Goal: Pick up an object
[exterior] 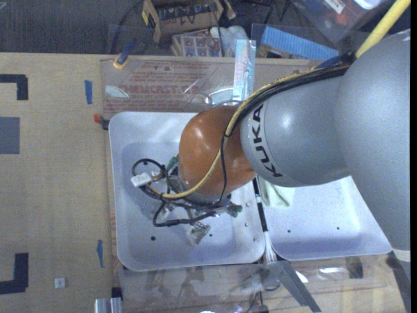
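The left bin (130, 240) is taken as the landmark. The gripper (195, 223) is seen low inside it, under the orange band (208, 152), amid black cables (146, 171). A small grey object (197, 235) lies on the bin floor at the gripper. A pale green cloth (279, 195) lies right of the left bin, in the right bin (339, 233), beneath the arm (339, 129).

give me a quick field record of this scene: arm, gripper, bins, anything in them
arm: grey KUKA arm with orange band, reaching in from the right over the left bin
gripper: low in the left bin, wrapped in black cables; finger state unclear
left bin: white, shallow
right bin: white, beside the left one
objects: pale green item at the right bin's left edge, partly under the arm
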`<state>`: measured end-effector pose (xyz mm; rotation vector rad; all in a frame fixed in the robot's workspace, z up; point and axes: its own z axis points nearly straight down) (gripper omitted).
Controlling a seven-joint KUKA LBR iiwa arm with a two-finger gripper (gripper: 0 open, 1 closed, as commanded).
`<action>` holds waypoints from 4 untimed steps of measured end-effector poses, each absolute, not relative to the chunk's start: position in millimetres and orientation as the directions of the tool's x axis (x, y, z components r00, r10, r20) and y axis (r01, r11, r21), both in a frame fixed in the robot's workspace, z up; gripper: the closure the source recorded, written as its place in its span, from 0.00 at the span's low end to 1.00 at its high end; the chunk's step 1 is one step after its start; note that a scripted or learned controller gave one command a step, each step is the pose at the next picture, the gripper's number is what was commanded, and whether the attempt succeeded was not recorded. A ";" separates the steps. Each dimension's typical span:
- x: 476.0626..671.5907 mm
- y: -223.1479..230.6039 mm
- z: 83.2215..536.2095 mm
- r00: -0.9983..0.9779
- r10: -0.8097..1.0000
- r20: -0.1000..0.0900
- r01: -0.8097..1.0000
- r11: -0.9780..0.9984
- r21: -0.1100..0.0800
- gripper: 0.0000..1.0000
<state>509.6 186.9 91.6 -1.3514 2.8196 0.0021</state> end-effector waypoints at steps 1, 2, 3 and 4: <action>487.2 192.2 92.2 -0.569 -0.822 -0.017 -0.822 0.569 -0.011 0.00; 491.4 193.7 91.3 -0.567 -0.824 -0.009 -0.824 0.567 -0.006 0.00; 480.5 171.2 152.3 -0.237 -0.972 -0.007 -0.972 0.237 -0.004 0.00; 482.1 133.3 90.5 -0.710 -0.704 -0.008 -0.704 0.710 -0.003 0.00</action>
